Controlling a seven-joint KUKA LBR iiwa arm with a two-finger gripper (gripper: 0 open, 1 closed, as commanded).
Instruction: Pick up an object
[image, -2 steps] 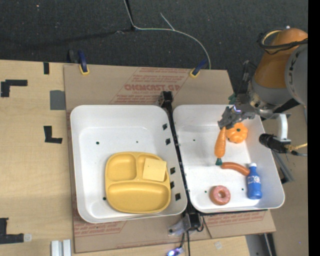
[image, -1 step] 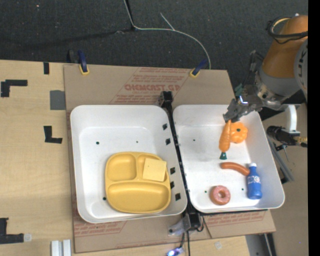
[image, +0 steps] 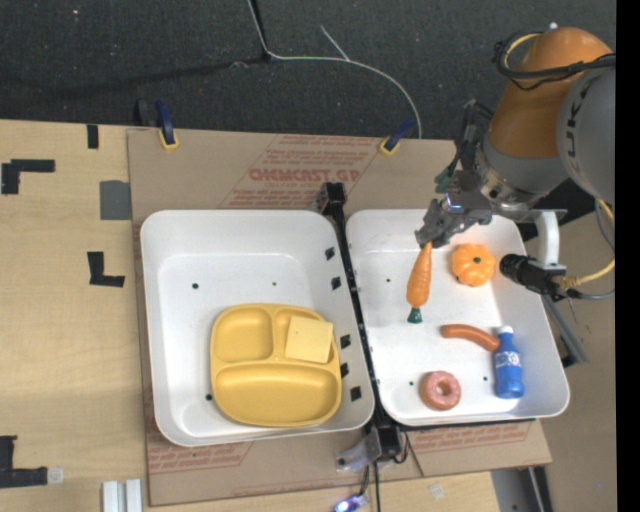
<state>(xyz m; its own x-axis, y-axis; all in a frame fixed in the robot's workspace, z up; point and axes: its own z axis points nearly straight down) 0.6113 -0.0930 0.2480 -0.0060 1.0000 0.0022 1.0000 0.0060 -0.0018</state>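
The grey arm reaches in from the right, its orange band high at the upper corner, wrist angled down over the right bin. In that bin lie a carrot, a small pumpkin, a sausage, a blue bottle and a pink donut. The left bin holds 1 yellow divided tray bearing a cheese slice. The gripper sits at the carrot's upper end, touching it; its opening cannot be told.

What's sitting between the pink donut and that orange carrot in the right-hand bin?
In the camera view, only bare white bin floor lies between the donut and the carrot. The sausage lies just off that line, to the right.
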